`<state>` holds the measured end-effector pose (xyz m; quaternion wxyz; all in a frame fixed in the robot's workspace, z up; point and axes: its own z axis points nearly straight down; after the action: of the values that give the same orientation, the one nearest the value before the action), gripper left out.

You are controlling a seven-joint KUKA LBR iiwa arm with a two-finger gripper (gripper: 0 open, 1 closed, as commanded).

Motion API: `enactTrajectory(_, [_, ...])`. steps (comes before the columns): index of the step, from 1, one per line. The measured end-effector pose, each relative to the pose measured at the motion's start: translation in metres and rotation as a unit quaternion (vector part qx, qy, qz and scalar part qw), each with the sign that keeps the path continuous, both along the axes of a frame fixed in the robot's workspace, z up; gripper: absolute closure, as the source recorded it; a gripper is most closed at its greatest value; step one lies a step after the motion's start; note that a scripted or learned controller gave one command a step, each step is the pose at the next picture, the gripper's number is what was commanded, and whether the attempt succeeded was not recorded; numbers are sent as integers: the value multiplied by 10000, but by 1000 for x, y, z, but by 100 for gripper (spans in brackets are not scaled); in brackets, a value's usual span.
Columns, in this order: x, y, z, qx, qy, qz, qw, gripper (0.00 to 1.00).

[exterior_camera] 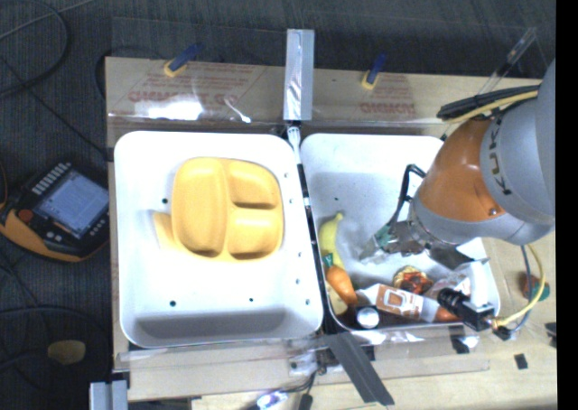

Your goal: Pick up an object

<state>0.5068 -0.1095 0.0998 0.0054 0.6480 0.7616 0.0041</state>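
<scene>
Claw low in right bin, grip state unreadable, nothing visibly held; banana at its nine o'clock, carrot and bottle at six; pick seemingly not yet made.

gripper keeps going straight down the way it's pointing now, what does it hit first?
Probably the bare white floor of the right bin. The gripper points down and toward the view's left, short of the banana. Depth is hard to judge from this slanted view, so the banana could come first.
</scene>
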Motion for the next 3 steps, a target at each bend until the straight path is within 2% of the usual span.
enactTrajectory(1, [0,0,0,3,3,1,10000,0])
enactTrajectory(2, [51,-4,-10,-1,27,596,9982,0])
enactTrajectory(3, [100,8,-10,-18,19,89,10000,0])
